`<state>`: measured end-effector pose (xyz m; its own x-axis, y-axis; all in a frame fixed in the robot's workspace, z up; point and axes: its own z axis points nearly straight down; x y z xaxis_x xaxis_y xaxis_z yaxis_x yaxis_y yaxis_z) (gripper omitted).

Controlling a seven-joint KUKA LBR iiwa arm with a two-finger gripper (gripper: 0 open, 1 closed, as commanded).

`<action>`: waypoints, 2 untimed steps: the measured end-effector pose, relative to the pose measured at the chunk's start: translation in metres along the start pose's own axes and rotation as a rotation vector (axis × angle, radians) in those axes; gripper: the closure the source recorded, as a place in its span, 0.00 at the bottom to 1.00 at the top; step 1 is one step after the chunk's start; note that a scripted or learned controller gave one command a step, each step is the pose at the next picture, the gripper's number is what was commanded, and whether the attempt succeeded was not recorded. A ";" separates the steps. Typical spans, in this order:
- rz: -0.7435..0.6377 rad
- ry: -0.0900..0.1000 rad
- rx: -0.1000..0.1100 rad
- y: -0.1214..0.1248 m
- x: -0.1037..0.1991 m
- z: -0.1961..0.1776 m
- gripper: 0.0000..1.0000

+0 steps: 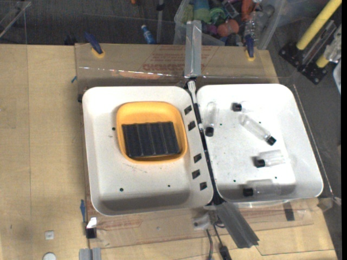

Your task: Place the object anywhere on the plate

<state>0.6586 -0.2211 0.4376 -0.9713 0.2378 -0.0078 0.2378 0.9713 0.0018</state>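
Dark ribbed block (150, 140): one piece, rectangular, with lengthwise grooves. You find it lying flat in the well of the plate (149, 108), inside the rim on all sides and a little toward the near edge.

Plate: one, orange-yellow, rounded-square. You see it in the left bin (103, 188), toward the far middle, clear of the bin walls.

Left bin: one, shallow and white. A few small dark specks dot its floor around the plate.

Right bin (293, 123): one, shallow and white, touching the left bin along the middle seam. You count here:
- long clear vial (257, 129), lying at a slant near the centre, black cap pointing to the near right;
- short clear vial (269, 160), lying nearer you than the long one, black cap on its left end;
- clear vial by the seam (210, 115), lying against the left wall, dark cap at its near end;
- small black cap (236, 107), far side, apart from the vials;
- clear piece at the near wall (257, 187), dark end to the left; its shape is too faint to tell.

Black tabs (194, 142): a row along the seam between the bins.

Claw: you cannot tell its state from this view.

Surroundings: blue clamps (96, 46) on the far board; clear crate of coloured toys (227, 7) beyond the bench.
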 end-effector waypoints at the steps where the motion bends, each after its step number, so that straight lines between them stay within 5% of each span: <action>1: -0.374 0.001 -0.001 -0.001 0.002 0.000 1.00; 2: -0.743 -0.001 -0.002 0.002 -0.009 0.012 1.00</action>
<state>0.6680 -0.2211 0.4253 -0.8763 -0.4818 -0.0082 -0.4818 0.8763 -0.0028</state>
